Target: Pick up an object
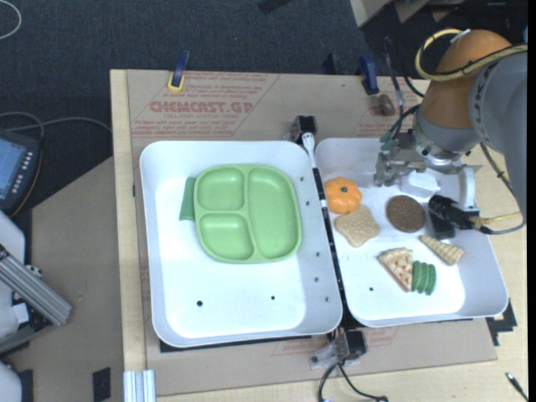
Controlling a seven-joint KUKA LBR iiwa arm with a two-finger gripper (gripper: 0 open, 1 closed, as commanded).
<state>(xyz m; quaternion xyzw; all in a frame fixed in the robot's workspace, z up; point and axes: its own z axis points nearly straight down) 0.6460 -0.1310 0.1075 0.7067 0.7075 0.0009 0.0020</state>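
Note:
The right bin point(477, 296) holds several toy foods: an orange pumpkin point(343, 195), a tan toast slice point(358, 226), a round brown cookie point(406, 213), a pizza slice point(396, 265), a green pea pod point(424, 277) and a tan wedge point(442, 249). My gripper point(392, 171) hangs low over the bin's back part, just behind the cookie and to the right of the pumpkin. I see nothing held in it.
A green divided plate point(247, 212) lies in the left bin point(167, 291). A raised divider point(322, 224) runs between the two bins. The arm's grey wrist point(440, 132) and a black fitting point(448, 212) overhang the right bin's far right side.

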